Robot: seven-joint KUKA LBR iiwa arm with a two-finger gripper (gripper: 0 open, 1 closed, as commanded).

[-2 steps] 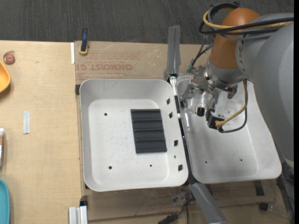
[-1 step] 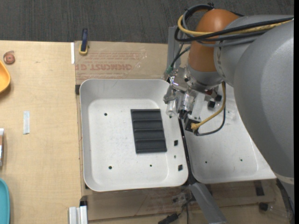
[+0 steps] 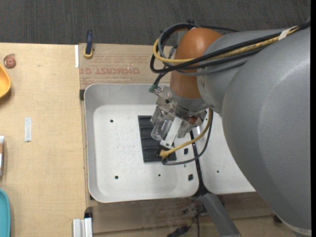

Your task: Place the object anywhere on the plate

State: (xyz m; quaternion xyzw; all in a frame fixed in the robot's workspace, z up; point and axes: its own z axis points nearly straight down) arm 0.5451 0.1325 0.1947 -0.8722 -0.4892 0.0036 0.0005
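Note:
A black, ridged rectangular piece (image 3: 148, 142) lies flat near the middle of the left white bin (image 3: 106, 147). My gripper (image 3: 165, 132) hangs directly over the piece's right half and hides that part of it. The grey arm with its orange band (image 3: 195, 58) comes in from the right and covers much of the view. Nothing shows clearly between the gripper's tips, and any small object under the wrist is hidden.
The right bin (image 3: 232, 177) is mostly covered by the arm. A cardboard sheet (image 3: 118, 68) with a blue clamp (image 3: 89, 42) lies behind the left bin. On the wooden bench to the left are an orange item (image 3: 3, 83), a white strip (image 3: 27, 130) and a teal item (image 3: 4, 214).

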